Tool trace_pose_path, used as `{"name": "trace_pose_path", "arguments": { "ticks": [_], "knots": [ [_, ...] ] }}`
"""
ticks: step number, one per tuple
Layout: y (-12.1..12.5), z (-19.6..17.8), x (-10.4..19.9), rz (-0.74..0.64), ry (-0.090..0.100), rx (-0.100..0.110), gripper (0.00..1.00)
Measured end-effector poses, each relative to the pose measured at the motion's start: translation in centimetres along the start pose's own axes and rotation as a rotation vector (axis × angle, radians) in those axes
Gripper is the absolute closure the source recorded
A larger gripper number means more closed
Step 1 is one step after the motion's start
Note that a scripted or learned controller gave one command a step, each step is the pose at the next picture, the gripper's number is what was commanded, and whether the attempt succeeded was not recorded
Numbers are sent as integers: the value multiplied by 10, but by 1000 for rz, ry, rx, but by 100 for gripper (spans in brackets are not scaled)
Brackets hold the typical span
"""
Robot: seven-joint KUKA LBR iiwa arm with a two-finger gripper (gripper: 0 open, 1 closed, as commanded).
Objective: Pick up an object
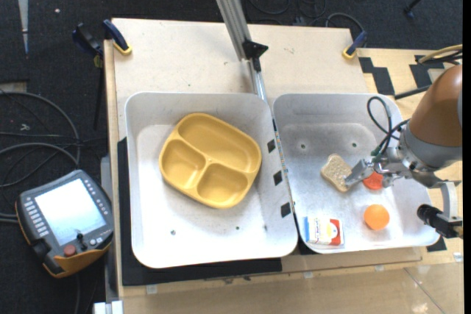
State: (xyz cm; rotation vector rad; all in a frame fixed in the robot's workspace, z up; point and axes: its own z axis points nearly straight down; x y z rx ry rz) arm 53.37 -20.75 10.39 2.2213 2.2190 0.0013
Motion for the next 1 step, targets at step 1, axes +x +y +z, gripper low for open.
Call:
{"name": "trace_pose_path", "arguments": {
  "ticks": [1],
  "knots": [
    [1, -12, 0, -1, -1, -2, 100]
  ]
}}
